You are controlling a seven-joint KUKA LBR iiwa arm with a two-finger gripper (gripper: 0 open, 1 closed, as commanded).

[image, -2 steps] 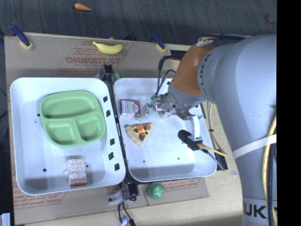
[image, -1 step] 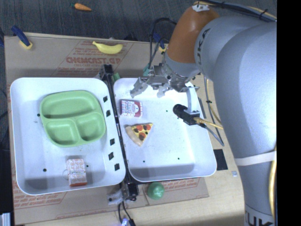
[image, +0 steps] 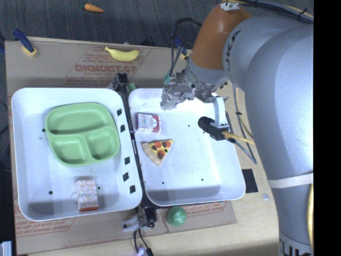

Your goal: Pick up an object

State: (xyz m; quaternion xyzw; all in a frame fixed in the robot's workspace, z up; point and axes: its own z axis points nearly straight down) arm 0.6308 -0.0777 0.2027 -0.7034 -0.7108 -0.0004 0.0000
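In the right bin (image: 213,169) lie a red and white packet (image: 147,122) near the back left and a pizza slice toy (image: 157,149) just in front of it. My gripper (image: 171,98) hangs over the back of the right bin, up and to the right of the packet, and nothing shows between its fingers. The left bin (image: 26,159) holds a green divided plate (image: 82,133) and a small wrapped snack box (image: 86,194) near its front.
A yellow banana (image: 122,53) lies on the cardboard behind the bins. A green ball (image: 176,215) sits at the bench front below the right bin. An orange carrot (image: 94,7) lies on the floor, and a blue clamp (image: 24,42) is at the back left corner.
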